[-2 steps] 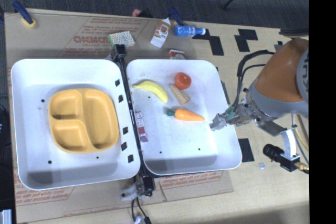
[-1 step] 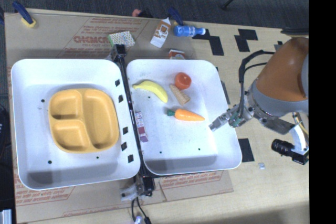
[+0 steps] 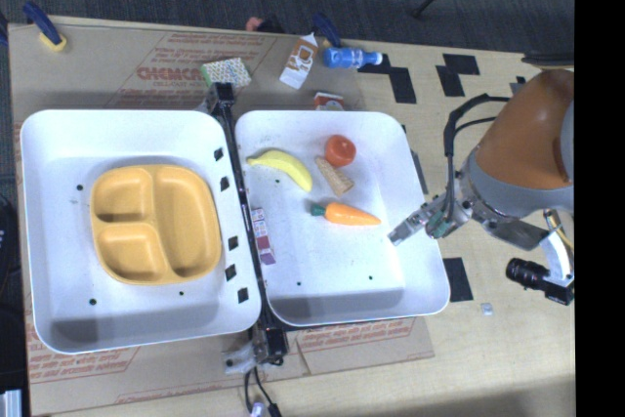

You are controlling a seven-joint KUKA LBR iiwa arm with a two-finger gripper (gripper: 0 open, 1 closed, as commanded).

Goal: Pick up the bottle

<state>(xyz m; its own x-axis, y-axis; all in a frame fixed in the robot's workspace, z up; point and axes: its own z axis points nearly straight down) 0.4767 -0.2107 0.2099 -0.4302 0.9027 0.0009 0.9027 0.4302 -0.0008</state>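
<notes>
The bottle (image 3: 350,59), small and blue with a pale cap end, lies on its side on the counter (image 3: 488,347) near its far edge, just beyond the far rim of the right bin (image 3: 420,278) and outside both bins. The gripper (image 3: 415,225) sits over the right rim of that bin, well apart from the bottle; whether its fingers are spread or closed I cannot tell, since they read only as a grey blur. Nothing shows between them.

Inside the right bin lie a banana (image 3: 283,167), a red tomato-like ball (image 3: 340,149), a short tan stick (image 3: 335,177) touching it, and a carrot (image 3: 348,215) nearer the middle. The left bin (image 3: 44,161) carries a yellow divided plate (image 3: 154,222). A small carton (image 3: 300,61) stands just left of the bottle.
</notes>
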